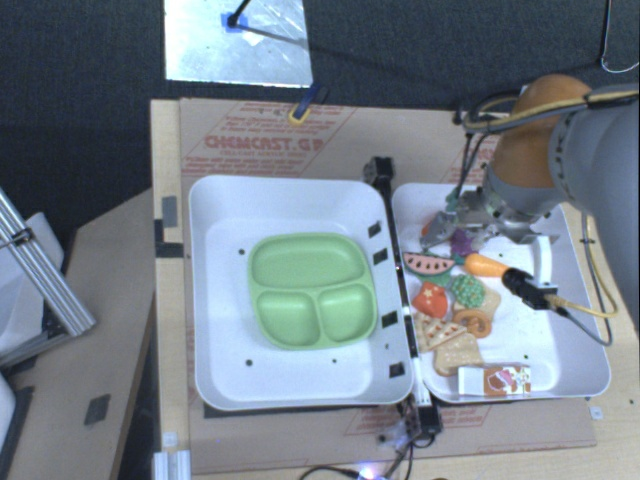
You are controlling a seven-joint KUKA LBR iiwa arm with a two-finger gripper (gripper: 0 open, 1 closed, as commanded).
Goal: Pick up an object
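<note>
My gripper point(452, 224) is low in the far left part of the right bin point(570, 353), coming in from the right. A purple toy grape bunch point(462, 240) lies right under it, and a small reddish piece point(431, 231) shows at its left side. Whether either one is held is hidden by the wrist. Just in front lie a watermelon slice point(427, 264), an orange carrot point(486, 264), a green broccoli point(467, 289), a red tomato piece point(431, 299), a pretzel point(472, 322), a waffle point(434, 330), a toast slice point(456, 353) and a white and red carton point(494, 379).
The left bin point(220, 368) holds a green divided plate point(310, 290). A black hinge strip point(392, 268) runs between the two bins. A shiny metal sheet point(238, 26) lies beyond the bench at the back.
</note>
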